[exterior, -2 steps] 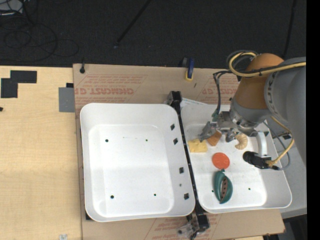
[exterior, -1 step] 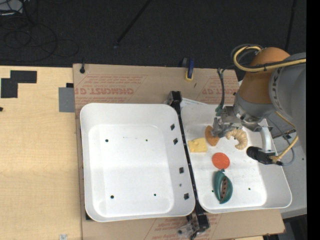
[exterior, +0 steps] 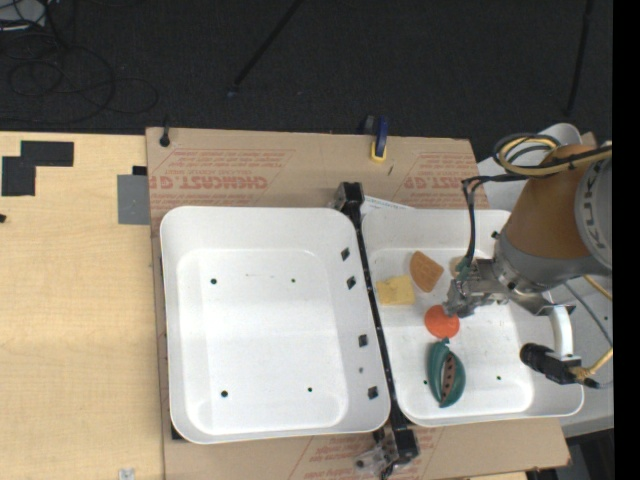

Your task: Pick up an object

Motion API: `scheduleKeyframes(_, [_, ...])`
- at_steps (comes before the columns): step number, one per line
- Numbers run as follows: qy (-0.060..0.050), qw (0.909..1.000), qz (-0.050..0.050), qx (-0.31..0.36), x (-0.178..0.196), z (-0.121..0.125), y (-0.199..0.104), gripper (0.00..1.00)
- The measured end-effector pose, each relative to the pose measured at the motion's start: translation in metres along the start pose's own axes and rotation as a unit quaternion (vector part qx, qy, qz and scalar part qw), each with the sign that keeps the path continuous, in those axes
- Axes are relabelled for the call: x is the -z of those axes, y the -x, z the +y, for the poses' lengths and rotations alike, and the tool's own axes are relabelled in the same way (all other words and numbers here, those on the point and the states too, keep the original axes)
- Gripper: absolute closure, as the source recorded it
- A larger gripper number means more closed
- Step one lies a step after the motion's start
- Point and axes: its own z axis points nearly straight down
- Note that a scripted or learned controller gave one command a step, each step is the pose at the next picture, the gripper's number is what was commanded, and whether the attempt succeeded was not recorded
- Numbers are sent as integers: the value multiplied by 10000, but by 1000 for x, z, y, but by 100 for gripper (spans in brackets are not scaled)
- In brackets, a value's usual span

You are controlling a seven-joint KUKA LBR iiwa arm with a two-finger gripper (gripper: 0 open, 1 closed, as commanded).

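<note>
Hiding part of the right bin (exterior: 500,393), the arm's jaws (exterior: 452,306) touch a red ball (exterior: 441,322); their state unclear.

Robot arm (exterior: 575,233): rounded grey metal casing with a broad orange band (exterior: 545,218) above the wrist. Black and yellow looped cables (exterior: 525,150) at 12 o'clock of the band. Small grey metal two-finger gripper (exterior: 462,296) at 9 o'clock of the wrist.
</note>
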Motion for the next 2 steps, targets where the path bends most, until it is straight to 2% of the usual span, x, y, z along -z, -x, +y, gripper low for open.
scheduleKeyframes(1, [8, 10000, 11, 5, 27, -81, 0, 100])
scheduleKeyframes(2, [31, 10000, 14, 45, -39, -36, -58, 100])
